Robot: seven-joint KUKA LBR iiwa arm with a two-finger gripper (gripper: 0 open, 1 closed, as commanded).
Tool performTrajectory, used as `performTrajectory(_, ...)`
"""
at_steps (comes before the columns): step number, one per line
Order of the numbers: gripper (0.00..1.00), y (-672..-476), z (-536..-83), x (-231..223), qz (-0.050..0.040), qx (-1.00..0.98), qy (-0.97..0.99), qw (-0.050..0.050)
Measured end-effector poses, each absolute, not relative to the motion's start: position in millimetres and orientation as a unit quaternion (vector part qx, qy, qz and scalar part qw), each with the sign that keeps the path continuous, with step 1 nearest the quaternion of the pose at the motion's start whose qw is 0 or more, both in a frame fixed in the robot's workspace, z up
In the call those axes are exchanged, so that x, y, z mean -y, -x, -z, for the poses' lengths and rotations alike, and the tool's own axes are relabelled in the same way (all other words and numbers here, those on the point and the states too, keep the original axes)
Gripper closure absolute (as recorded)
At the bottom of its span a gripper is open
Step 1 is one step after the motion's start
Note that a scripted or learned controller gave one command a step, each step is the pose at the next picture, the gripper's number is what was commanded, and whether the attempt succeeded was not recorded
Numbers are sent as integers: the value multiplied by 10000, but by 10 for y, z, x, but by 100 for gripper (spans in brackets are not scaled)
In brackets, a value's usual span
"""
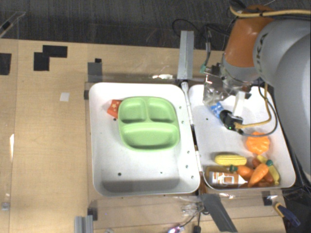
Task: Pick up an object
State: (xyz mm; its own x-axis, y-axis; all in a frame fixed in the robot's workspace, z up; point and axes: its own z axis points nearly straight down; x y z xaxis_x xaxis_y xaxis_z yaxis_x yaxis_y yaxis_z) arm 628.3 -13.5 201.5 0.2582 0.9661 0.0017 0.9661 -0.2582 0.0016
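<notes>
1. The left bin (99,144) is largely taken up by a green divided plate (148,122); a small red-orange item (113,108) lies tucked at the plate's upper left edge. Open white floor remains along the bin's near side and down its left side.
2. The right bin (209,135) has bare floor through its middle.
3. Its near end is crowded: a corn cob (230,159), a brown packet (226,179), carrots (257,174) and an orange pepper (257,143) lie close together.
4. The claw (226,103) and the arm (277,52) above it occupy the right bin's far end, beside a small blue item (216,110).
5. A raised divider (190,130) separates the bins.
6. The wooden surface (43,144) left of the bins lies open.
</notes>
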Motion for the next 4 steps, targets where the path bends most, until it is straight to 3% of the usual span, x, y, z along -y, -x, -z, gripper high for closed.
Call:
performTrajectory(1, 100, -5487, -2230, 442, -15, -6765, -7364, 8)
performTrajectory(2, 0, -5487, -2229, 443, -15, -6765, -7365, 8)
performTrajectory(3, 0, -5728, -946, 1106, -17, -5400, -8417, 8)
performTrajectory(4, 0, -6538, -1416, 1535, -20, -5789, -8154, 23)
